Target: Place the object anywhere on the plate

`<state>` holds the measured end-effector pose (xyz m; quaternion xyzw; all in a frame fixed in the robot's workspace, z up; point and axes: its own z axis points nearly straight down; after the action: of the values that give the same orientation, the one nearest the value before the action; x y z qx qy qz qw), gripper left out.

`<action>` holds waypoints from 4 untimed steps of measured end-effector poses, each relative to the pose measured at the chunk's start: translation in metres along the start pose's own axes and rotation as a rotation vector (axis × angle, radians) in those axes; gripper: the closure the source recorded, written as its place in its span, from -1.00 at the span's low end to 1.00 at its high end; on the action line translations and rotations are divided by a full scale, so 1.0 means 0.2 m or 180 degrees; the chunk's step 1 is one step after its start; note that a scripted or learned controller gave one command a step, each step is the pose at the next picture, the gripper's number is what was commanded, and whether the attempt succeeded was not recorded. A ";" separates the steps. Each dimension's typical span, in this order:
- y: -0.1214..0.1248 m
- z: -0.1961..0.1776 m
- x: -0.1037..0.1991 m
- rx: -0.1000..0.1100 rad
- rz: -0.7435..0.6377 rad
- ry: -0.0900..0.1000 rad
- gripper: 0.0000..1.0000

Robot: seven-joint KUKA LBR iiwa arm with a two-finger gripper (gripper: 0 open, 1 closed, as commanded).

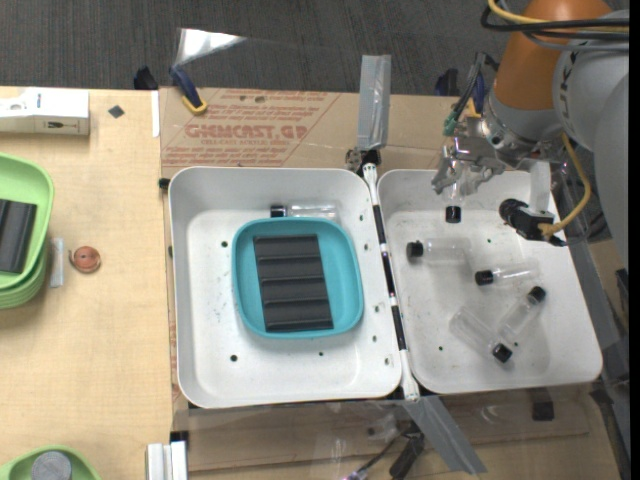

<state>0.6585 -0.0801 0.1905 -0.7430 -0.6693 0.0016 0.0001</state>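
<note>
Wooden bench, two white bins [190, 368] side by side. Claw [455, 190] hangs over the right bin's far edge, apparently pinching a small black-capped vial [453, 211]. Teal plate [245, 268] lies well off toward the claw's left bin.

One fixed camera looks down slantwise over both white bins [190, 298] from above.

Green tray [22, 230] cut by left edge; pincer [458, 180] fingers too small to tell.
</note>
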 end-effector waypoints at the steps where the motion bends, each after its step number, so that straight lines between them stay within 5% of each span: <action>1: 0.00 0.00 0.00 -0.0001 0.0001 0.0001 -1.00; 2: -0.02 0.08 -0.34 -0.0001 0.0022 0.0004 -1.00; 4: -0.18 -0.19 -0.71 -0.0007 0.0019 0.0001 -1.00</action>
<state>0.6084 -0.2175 0.2282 -0.7449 -0.6671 0.0007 -0.0006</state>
